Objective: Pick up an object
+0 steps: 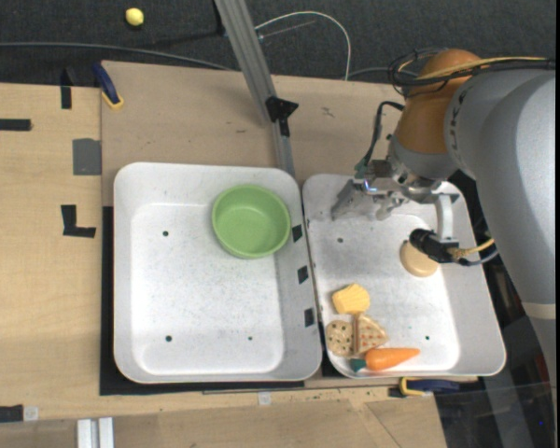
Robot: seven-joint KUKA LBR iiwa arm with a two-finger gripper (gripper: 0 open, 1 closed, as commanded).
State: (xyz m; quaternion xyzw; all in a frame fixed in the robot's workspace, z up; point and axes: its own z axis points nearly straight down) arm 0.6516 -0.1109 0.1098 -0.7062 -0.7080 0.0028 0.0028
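Grey with an orange band above the wrist, the arm (513, 147) reached in from the right on my screen, bent over the far right corner of the right bin (448, 320). The wrist pointed down and leftward, so the jaws sat over the bin's far end, close to its far wall. As far as I could judge, the jaws were spread apart, with nothing between them and only bare white bin floor beneath.

The things to pick lay nearer to me in that same bin. A pale beige round piece (416, 261) sat by the right side, just near of the wrist. A yellow block (351, 299) lay toward the middle. Near of it, some tan crackers (355, 334) were packed together, with an orange carrot (390, 357) beside them against the near wall.

In the left bin (187, 315) a green bowl (251, 220) stood upright at the far right. Both bins rested on the wooden desk (37, 278).
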